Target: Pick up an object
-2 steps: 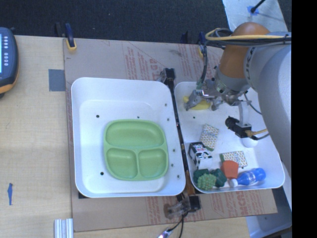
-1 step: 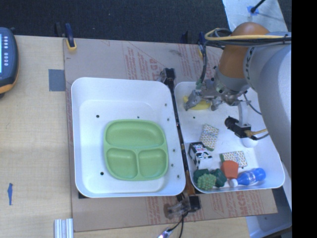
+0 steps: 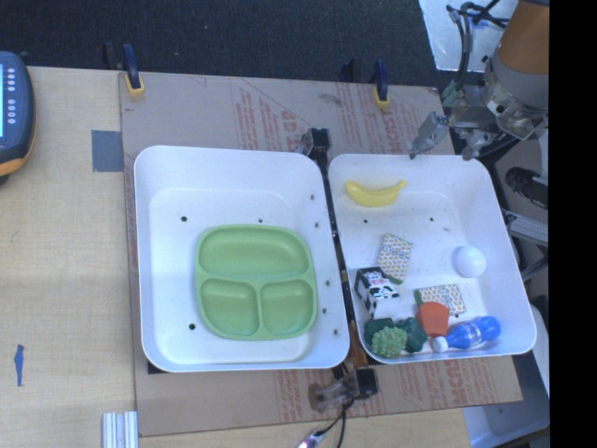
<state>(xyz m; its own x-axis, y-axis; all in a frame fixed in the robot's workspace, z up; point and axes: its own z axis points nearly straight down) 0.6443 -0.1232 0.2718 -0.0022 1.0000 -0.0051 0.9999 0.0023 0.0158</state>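
Lying near the far wall of the right bin (image 3: 499, 215), the banana (image 3: 375, 191) has its long axis running left-right across the view, ends curling up toward the far rim, the right tip slightly higher. Nothing touches it.

Other candidates in the same bin, nearer the camera:
- patterned card (image 3: 395, 255), tilted, roughly mid-bin
- white ball (image 3: 469, 261) toward the right wall, on its own
- black-and-white block (image 3: 377, 290) just below the card
- second patterned card (image 3: 442, 298), with an orange-red cup (image 3: 434, 318) overlapping its near edge
- green broccoli toy (image 3: 393, 336) in the near-left corner, close to the block
- blue bottle (image 3: 469, 333), long axis left-right, white cap end pointing left toward the cup

Left bin (image 3: 159, 250): green divided plate (image 3: 255, 281), one long section at the far side, two smaller ones nearer, lying flat around the centre.

Gripper (image 3: 451, 131) hangs over the far-right corner of the right bin, just outside the rim, well apart from the banana. One grey finger angles down-left; finger spacing can't be read from this angle, and nothing is visible in it. Arm (image 3: 522, 40) enters at the top right, orange band above the wrist.

Surface: both bins sit on a cardboard sheet (image 3: 233, 110) with red print, held by blue-and-yellow clamps (image 3: 132, 71) on its far edge, on a light wood bench (image 3: 56, 278). Grey tape patch (image 3: 106, 150) left of the sheet. Blue-and-orange device (image 3: 14, 108) at the left edge. Dark floor (image 3: 233, 12) beyond the bench.
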